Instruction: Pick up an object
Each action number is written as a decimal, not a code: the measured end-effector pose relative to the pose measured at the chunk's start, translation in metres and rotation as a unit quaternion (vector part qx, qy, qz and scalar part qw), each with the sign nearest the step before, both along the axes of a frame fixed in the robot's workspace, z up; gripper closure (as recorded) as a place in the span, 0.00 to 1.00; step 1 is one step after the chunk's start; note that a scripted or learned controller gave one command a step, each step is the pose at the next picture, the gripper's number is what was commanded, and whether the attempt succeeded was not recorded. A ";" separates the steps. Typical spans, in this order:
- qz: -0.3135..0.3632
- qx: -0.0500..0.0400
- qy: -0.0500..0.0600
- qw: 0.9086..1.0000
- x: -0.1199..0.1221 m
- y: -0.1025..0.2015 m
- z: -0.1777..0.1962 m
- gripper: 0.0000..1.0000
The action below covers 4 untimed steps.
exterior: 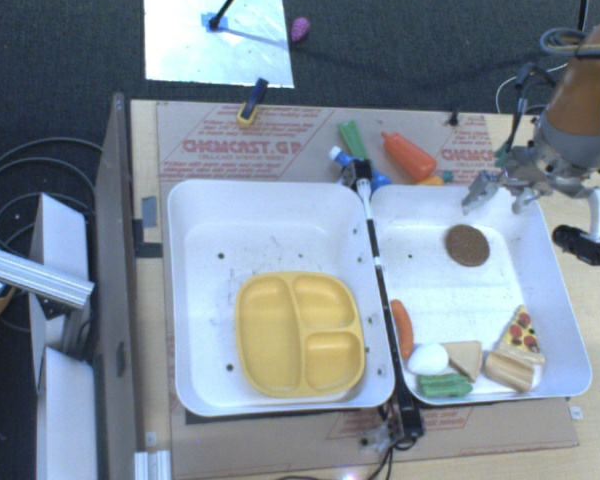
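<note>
hand (pixel 500 190): upper right of frame, over top edge of right bin (pixel 555 268); two fingers apart, nothing btwn them
nearest obj: brown disc (pixel 467 245), flat on right bin floor, just below-left of hand, apart from it
other objs: lower right cluster, packed tight: carrot stick (pixel 403 329), white egg (pixel 428 358), green piece (pixel 444 386), cheese wedge (pixel 466 357), bread piece (pixel 511 369), pizza slice (pixel 523 333)
left bin (pixel 210 238): holds yellow divided plate (pixel 300 332)
risk 1: disc is thin & flat, fingers prob slide over it or close above it > empty grasp
risk 2: hand sits near bin rim; straight descent could clip the wall
risk 3: cluster items touch, so a grab there likely nudges neighbours or pinches 2 at once
writing: red print on board under bins, top centre, reads approx "CHEMCAST GP"; repeat at right, partly hidden, unreadable
tabletop extras: orange carrot toy (pixel 409 157) & green marker (pixel 352 138) behind bins, outside them
</note>
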State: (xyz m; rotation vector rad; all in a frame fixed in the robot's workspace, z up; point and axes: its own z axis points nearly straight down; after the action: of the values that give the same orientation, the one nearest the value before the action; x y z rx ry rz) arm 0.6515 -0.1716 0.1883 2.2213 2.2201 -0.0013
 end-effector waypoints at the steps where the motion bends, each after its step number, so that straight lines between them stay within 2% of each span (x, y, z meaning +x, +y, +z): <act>1: 0.000 0.000 0.001 1.000 -0.015 -0.008 -0.040 0.00; 2: 0.002 0.000 0.000 1.000 -0.017 -0.002 -0.070 0.00; 3: 0.001 0.000 0.000 1.000 -0.012 -0.011 -0.106 0.00; 4: 0.002 -0.001 -0.004 1.000 -0.009 -0.011 -0.091 1.00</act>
State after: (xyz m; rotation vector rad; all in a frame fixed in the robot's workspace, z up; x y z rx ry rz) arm 0.6421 -0.1822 0.0971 2.2137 2.2192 0.0055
